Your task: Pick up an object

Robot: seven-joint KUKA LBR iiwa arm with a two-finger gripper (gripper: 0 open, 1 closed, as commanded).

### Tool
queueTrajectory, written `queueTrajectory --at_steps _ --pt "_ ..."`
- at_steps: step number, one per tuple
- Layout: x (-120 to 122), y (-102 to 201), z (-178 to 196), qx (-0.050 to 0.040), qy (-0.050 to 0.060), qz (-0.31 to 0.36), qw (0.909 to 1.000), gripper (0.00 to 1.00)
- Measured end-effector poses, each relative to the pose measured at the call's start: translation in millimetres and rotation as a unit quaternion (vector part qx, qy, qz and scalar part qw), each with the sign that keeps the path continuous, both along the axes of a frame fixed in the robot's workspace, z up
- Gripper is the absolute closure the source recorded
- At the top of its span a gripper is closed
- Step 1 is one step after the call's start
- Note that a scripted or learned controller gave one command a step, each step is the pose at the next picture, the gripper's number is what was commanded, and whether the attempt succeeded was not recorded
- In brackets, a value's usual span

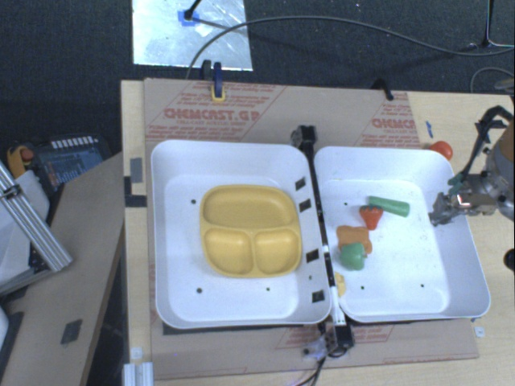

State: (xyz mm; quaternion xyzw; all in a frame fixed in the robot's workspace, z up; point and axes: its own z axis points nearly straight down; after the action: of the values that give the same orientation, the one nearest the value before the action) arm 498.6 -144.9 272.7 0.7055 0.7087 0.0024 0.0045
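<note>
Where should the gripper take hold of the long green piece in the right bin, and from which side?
Probably across the middle of the green piece, from above. It lies flat and narrow, its red end near the orange piece; the other end is free.

white bins (185,296); yellow divided tray (249,230); green-red toy (385,208); orange-green toy (352,245); grey claw (441,211)

I counted two white bins: one (386,296) just below my gripper (441,212), the other (173,240) well beyond it. The far one held one yellow divided plate (248,230). The near one held three small toys: a green stick (389,207), a red piece (370,216), an orange-and-green piece (352,246).
</note>
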Motion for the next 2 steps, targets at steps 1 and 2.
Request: queueTrajectory --at_steps 1,2 --pt "1 0 -3 0.0009 0.003 0.000 1.0000 1.00" --pt "20 46 -17 0.0021 0.004 0.002 1.0000 1.00"
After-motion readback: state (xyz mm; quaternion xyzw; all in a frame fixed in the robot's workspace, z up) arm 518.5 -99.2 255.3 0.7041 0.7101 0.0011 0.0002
